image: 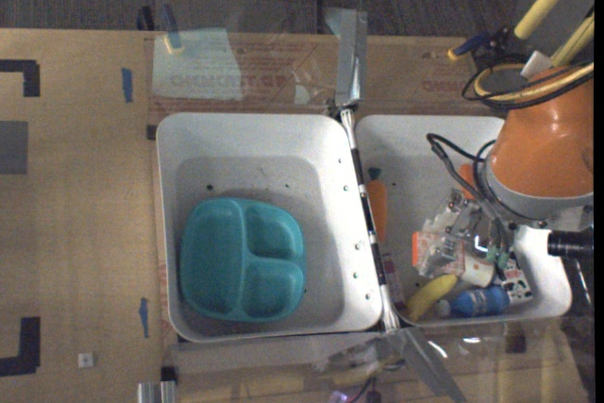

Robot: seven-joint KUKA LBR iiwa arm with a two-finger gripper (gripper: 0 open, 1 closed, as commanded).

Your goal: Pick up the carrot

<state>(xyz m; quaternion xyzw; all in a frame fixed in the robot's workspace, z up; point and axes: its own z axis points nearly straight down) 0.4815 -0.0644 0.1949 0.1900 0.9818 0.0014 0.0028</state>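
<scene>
Carrot (pixel 377 208): it lies in the right bin (pixel 406 146), right up against the wall by the left bin.
Left bin (pixel 189 146): it holds a teal plate (pixel 243 257) with sections, well apart from the carrot.
Carrot's look: orange, long and thin, with a small green bit at its top end.
Close by: a yellow banana (pixel 430 295) lies below the carrot, near the front wall.
Further right: a crinkly packet (pixel 439 241), a blue bottle (pixel 478 302) and a small card (pixel 517 283) sit in a heap.
Jaws (pixel 486 245): they hang over that heap, away from the carrot. I cannot tell if they are spread or pressed together.
Arm (pixel 543 142): grey and orange, it covers the bin's right side.
</scene>
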